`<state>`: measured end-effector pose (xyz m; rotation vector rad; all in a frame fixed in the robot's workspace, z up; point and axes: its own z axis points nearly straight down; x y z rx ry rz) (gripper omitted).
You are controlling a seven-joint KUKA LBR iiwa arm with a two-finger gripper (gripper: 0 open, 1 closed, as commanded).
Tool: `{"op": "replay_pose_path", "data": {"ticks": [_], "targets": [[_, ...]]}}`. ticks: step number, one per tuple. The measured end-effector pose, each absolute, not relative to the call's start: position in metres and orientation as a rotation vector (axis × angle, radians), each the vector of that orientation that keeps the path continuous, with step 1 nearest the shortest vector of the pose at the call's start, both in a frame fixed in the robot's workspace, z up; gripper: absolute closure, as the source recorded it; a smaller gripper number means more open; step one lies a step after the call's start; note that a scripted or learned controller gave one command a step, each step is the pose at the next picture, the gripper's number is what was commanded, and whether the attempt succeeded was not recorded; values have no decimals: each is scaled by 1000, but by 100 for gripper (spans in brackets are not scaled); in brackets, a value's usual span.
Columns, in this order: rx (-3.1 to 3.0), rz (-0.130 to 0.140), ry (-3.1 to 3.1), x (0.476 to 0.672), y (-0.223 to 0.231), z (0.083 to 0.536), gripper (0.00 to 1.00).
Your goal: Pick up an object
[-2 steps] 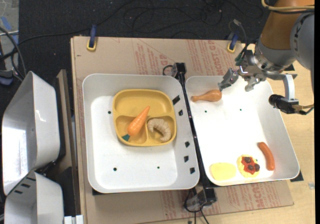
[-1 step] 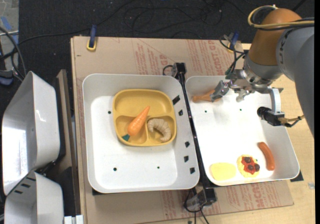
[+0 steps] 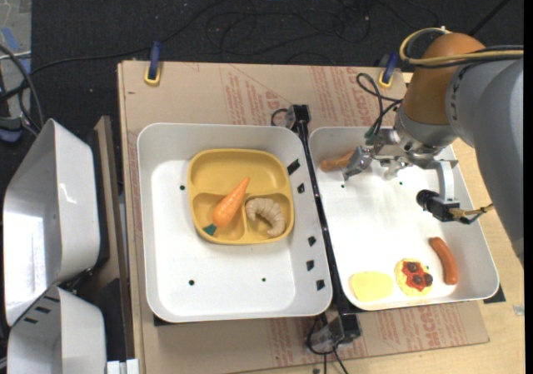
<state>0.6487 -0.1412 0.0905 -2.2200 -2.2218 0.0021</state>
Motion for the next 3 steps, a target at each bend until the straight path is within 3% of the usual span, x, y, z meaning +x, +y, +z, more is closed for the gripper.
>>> {"op": "replay_pose_path", "data": {"ticks": [1,2,3], "targets": [[-2222,-1,-2224,650,-141,103,100],[-2221,-5,-2229,653,-140,168,100],[-2221,-5,-2229,654,-140,204,100]]}}
